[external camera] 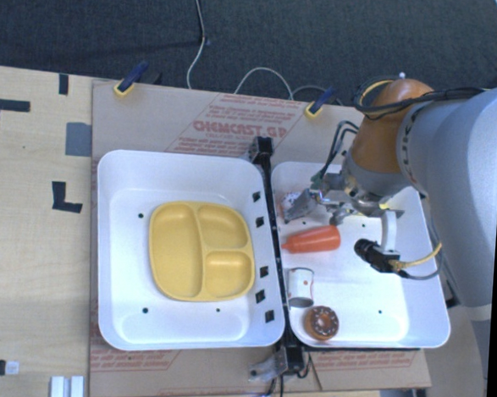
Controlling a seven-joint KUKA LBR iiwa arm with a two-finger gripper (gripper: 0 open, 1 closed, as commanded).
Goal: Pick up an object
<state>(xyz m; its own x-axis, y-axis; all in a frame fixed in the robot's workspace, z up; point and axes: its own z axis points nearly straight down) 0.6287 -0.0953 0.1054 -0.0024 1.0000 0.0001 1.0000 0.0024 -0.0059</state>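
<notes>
- Your arm (454, 165) reaches over the right bin (409, 328).
- The left bin (122, 312) holds a yellow divided plate (201, 251).
- Your gripper (316, 202) hovers just above the orange carrot (312, 239); you cannot tell its fingers' state.
- A white cup (300, 286) and a chocolate donut (320, 323) lie near the divider.

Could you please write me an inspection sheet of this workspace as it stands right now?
Surface: two white bins side by side, left bin and right bin, on a cardboard sheet.
Job's things: orange carrot, small white cup and chocolate donut in the right bin.
Clutter: yellow divided plate in the left bin.
Grippers: gripper low over the right bin, just above the carrot; nothing seen between its fingers.
Cables: white cable behind the bins; yellow cable on the arm.
Surroundings: two clamps on the cardboard's far edge; dark carpet beyond.
</notes>
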